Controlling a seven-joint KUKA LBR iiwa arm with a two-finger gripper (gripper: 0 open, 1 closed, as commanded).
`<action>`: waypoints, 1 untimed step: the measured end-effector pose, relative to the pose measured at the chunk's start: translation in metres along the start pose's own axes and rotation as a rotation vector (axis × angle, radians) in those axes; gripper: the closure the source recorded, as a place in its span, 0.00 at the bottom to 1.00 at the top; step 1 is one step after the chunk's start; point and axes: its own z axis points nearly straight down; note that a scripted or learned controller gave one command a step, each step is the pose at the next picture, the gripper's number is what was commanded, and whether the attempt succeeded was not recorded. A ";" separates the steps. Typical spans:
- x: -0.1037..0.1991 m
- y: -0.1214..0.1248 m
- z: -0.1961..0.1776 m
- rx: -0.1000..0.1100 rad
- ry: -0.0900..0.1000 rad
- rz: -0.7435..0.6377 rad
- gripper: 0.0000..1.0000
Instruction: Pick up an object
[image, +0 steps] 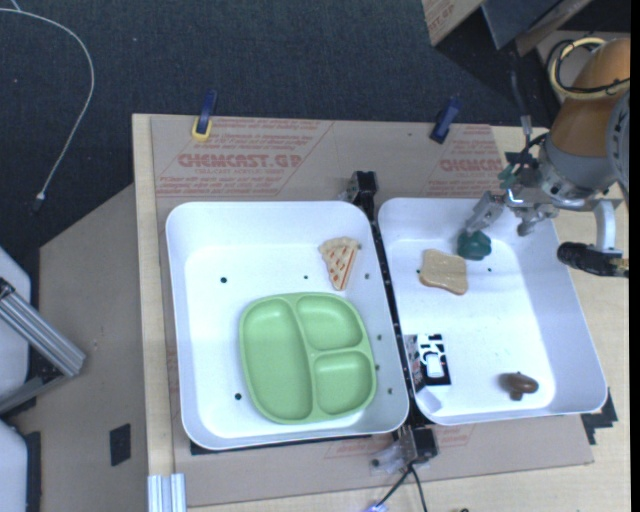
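My gripper (503, 222) hangs over the far part of the right bin (560, 300), its two fingers spread apart and open with nothing between them. A small teal object (474, 244) lies on the bin floor just below and left of the left fingertip (483, 214); I cannot tell whether they touch. A tan bread-like slice (443, 271) lies a little nearer, left of the bin's middle. A small brown piece (518, 383) sits near the front right corner.
The left bin (200, 300) holds a green divided plate (305, 355) and a waffle-patterned wedge (340, 261) near its far right side. A black-and-white tag (432, 360) sits at the right bin's front left edge. Clamps (204, 116) hold the cardboard base.
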 end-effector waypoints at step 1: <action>0.001 -0.001 0.054 0.002 0.000 -0.001 0.00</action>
